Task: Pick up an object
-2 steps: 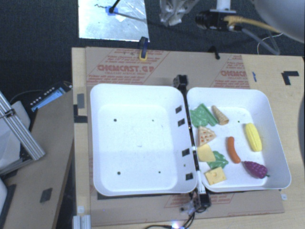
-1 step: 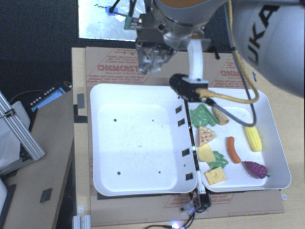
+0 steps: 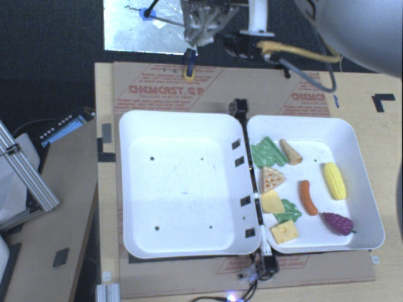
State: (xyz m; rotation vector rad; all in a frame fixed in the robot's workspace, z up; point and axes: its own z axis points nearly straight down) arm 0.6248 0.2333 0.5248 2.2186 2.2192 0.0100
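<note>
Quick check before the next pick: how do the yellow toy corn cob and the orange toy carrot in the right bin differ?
The yellow toy corn cob is thicker and paler than the orange toy carrot, which is slim. The corn cob lies nearer the white right bin's outer wall; the carrot lies further toward the bin's middle. Both lie flat, pointing roughly the same way, apart from each other.

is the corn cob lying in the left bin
No, the corn cob lies in the right bin, near its right wall, alongside the other toy foods.
</note>
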